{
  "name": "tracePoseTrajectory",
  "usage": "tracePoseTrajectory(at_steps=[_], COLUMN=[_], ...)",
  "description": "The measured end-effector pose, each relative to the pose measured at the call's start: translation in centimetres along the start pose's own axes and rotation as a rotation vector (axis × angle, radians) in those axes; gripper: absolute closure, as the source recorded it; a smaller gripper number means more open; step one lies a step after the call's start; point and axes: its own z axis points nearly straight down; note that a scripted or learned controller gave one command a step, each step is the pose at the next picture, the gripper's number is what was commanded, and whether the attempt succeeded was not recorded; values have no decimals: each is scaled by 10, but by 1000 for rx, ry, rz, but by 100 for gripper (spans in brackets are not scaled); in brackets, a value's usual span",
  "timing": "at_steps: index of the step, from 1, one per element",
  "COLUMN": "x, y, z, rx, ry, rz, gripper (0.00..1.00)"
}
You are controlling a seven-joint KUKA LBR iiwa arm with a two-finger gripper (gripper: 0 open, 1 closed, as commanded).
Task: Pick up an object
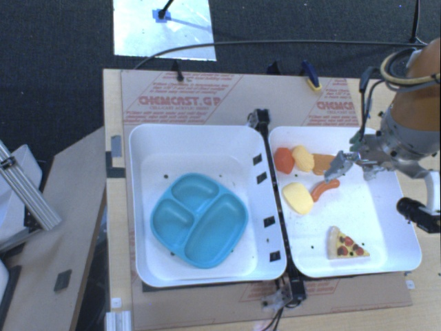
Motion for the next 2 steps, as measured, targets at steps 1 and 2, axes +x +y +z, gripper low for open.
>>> tracePoseTrajectory(at_steps=[1, 2], x=[0, -5], y=[2, -2], z=[-5, 55], rx=[-11, -6], ry=[-1, 0], rz=[-2, 1], gripper=[0, 0])
